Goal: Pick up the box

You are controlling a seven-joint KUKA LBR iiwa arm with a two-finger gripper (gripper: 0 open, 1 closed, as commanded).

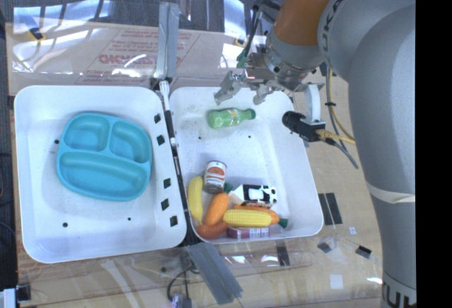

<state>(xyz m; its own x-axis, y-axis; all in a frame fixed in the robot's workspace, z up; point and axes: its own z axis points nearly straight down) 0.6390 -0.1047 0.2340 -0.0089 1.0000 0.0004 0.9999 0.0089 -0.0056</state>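
jaws (244, 91) open above green bottle (229, 117), box (248, 232) under corn (247, 216)

Gripper (244, 90) hangs spread and empty just above the green bottle (229, 117); the box (248, 232) lies well below the bottle.

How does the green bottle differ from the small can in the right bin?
The green bottle lies on its side, while the small can stands roughly upright. The bottle is green with a yellow band; the can is white with a red label. The bottle lies alone near the far side of the right bin, just below the hand; the can stands among the toy foods at the near side. Both are in that same bin.
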